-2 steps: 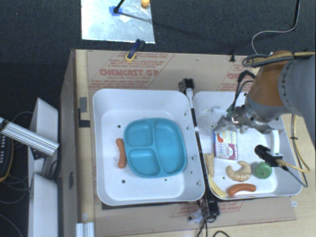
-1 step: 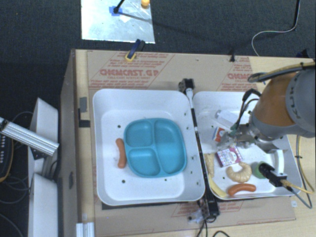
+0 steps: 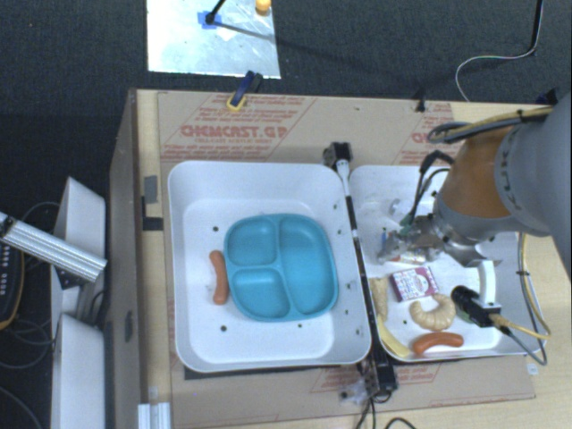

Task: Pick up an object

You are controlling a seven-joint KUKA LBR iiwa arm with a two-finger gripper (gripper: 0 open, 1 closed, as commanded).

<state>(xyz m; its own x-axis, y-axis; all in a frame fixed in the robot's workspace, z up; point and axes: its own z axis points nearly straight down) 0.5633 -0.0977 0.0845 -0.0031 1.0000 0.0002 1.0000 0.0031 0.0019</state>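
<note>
Over the right bin [image 3: 380, 190], near its left wall, the gripper [image 3: 396, 239] hangs low, w/ the grey arm [image 3: 536, 177] reaching in from the bin's right edge. Can't tell if it's apart or together, too blurred. A pink box [image 3: 414, 282] lies just beside it toward the front edge; touching or not, can't say. Next comes a pale curved pastry-like piece [image 3: 433, 311], then a red sausage [image 3: 438, 342] by the front edge. Left bin [image 3: 192, 239]: blue divided plate [image 3: 280, 266] approx. centre, another sausage [image 3: 218, 277] just beside its left rim.
</note>
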